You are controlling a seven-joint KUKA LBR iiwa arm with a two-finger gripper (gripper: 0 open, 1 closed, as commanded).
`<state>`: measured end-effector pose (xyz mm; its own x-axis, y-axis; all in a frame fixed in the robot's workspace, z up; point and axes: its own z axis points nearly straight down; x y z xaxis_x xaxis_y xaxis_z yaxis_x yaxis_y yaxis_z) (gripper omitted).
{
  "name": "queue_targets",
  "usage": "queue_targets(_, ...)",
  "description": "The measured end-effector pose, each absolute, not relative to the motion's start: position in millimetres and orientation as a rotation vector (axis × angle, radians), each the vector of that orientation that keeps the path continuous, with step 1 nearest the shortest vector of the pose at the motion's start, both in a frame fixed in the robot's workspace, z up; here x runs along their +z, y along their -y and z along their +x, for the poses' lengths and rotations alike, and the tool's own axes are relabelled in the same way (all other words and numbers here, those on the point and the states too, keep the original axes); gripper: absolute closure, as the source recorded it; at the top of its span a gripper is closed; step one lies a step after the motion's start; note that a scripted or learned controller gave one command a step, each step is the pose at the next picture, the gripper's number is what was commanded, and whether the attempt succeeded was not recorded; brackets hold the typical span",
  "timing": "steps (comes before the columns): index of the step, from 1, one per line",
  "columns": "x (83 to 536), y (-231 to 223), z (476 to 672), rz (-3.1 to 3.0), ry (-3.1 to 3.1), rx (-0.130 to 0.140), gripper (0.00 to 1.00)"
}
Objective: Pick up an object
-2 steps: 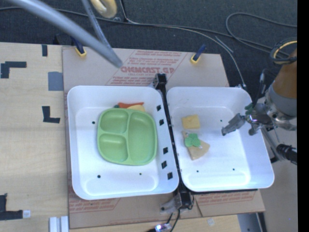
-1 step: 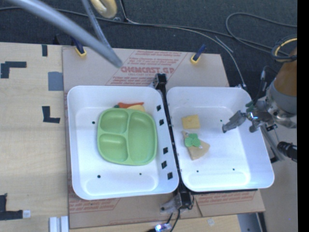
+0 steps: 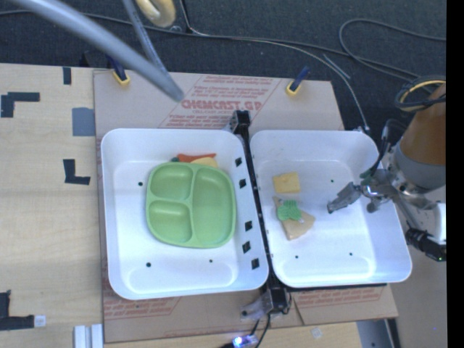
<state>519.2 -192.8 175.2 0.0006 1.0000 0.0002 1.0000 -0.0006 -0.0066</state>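
In the right bin lie a yellow block, a small green piece and a tan wedge, grouped near the bin's left side. The green piece rests against the wedge. My gripper hangs over the right half of this bin, to the right of the three pieces and apart from them. Nothing shows in its grasp. The arm, with its orange band, comes in over the bin's right rim.
The left bin holds a green divided plate, with an orange piece and a yellow piece peeking out behind its far edge. A black divider runs between the bins. Cables lie on the dark floor beyond.
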Motion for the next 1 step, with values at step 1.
queue_targets(1,113.7,186.2,512.3,-2.216,2.217,0.007,0.0)
